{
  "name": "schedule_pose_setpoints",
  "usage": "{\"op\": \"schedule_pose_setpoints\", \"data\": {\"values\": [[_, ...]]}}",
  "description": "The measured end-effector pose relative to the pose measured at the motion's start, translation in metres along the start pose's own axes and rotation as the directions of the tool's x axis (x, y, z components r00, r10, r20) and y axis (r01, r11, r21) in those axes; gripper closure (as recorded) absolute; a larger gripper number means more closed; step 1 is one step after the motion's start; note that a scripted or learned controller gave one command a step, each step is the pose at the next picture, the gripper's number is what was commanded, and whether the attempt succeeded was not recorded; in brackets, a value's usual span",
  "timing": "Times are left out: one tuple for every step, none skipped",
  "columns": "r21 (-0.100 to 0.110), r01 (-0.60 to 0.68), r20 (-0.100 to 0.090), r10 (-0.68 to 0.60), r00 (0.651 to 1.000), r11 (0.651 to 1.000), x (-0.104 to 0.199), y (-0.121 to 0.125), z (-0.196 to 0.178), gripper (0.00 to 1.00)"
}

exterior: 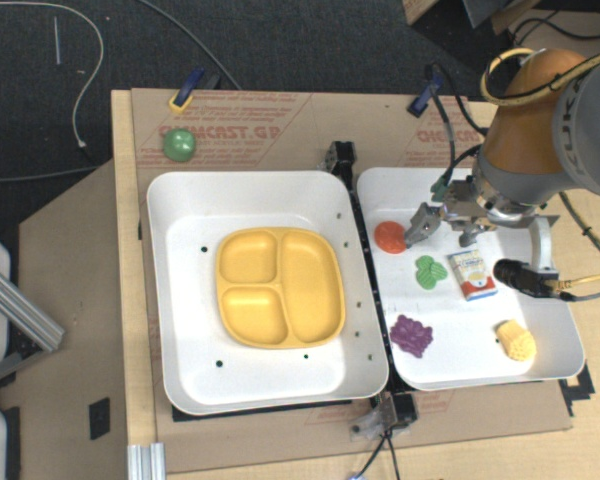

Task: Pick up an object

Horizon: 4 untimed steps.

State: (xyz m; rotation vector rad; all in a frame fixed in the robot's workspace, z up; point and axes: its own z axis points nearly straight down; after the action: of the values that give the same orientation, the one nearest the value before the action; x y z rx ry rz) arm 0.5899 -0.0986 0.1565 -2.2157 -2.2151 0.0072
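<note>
purple grapes [412,335] lowest; open gripper [443,226] beside orange piece [389,236]

We see our arm [540,118] reaching in from the right, wrist bent downward, the gripper [443,230] spread wide with nothing between its two fingers.

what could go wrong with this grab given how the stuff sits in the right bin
1. The gripper hangs with its fingers spread between the orange-red toy, the green toy and the small carton. These lie close together, so closing could nudge a neighbour or catch two.
2. The orange-red toy lies near the right bin's left wall, which may block a finger.
3. The toys look small and rounded, so they may slip out.
</note>
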Motion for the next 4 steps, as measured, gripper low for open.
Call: {"op": "schedule_pose_setpoints", "data": {"values": [[-0.001, -0.001, 0.0, 0.001, 1.0, 1.0, -0.008, -0.004, 0.048, 0.0], [-0.009, 0.0, 0.001, 0.0, 1.0, 1.0, -0.008, -0.002, 0.034, 1.0], [-0.014, 0.001, 0.003, -0.001, 1.0, 1.0, -0.006, -0.005, -0.011, 1.0], [-0.018, 0.001, 0.004, -0.001, 1.0, 1.0, -0.011, -0.007, -0.074, 1.0]]}}
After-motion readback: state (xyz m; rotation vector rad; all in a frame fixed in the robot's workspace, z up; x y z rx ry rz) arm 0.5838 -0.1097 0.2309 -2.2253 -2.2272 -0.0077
